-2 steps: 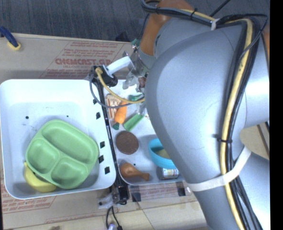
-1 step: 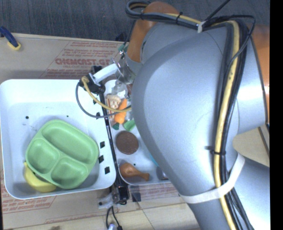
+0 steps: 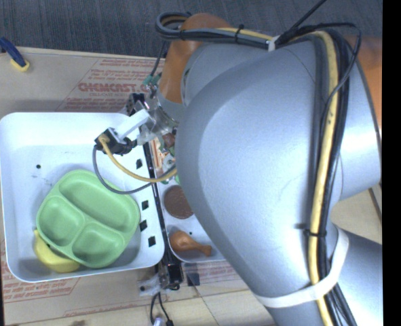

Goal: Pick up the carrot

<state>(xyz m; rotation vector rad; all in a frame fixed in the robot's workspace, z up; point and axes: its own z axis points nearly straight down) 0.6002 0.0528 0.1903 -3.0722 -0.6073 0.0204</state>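
Observation:
My arm [image 3: 268, 155] reaches in from the right and hangs low over the right bin, covering most of it. The gripper [image 3: 161, 153] sits at the arm's left end, just above the divider between the two bins, partly hidden by its white mount and a yellow cable loop [image 3: 122, 165]. A small orange-and-green patch shows right at the gripper, too hidden to tell what it is.
The left bin [image 3: 24, 134] holds a green divided plate [image 3: 88, 216] resting on a yellow object [image 3: 51, 258]. In the visible strip of the right bin lie a brown round piece [image 3: 178, 202] and a tan drumstick-shaped item [image 3: 188, 244]. A blue-and-yellow tool [image 3: 13, 54] lies far left on the bench.

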